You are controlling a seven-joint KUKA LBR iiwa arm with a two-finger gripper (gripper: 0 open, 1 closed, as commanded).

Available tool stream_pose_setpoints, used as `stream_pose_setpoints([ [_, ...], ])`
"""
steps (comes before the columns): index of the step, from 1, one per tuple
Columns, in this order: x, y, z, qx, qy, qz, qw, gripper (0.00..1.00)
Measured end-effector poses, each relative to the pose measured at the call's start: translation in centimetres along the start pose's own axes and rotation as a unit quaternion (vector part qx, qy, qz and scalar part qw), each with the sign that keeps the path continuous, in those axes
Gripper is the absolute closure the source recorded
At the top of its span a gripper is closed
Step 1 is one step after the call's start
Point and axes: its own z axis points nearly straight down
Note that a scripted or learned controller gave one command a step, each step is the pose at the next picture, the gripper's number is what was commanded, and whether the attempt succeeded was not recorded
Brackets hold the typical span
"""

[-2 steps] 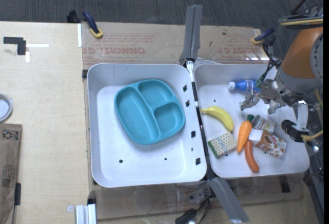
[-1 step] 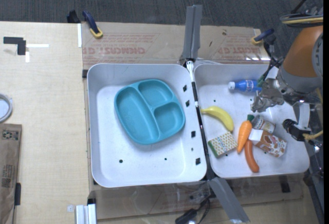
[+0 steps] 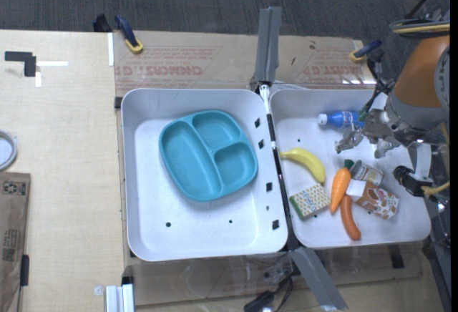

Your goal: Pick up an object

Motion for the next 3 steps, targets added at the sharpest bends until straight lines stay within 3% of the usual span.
stream_pose_setpoints([
  [1, 2.0, -3.0, 2.0, -0.006, 0.0, -0.02, 0.9998, 0.0],
  [2, 1.9, -3.0, 1.3, -0.004, 0.0, -0.018, 0.9998, 1.0],
  [3, 7.3, -6.5, -10.8, -0.006, 0.0, 0.052, 0.9986, 1.0],
])
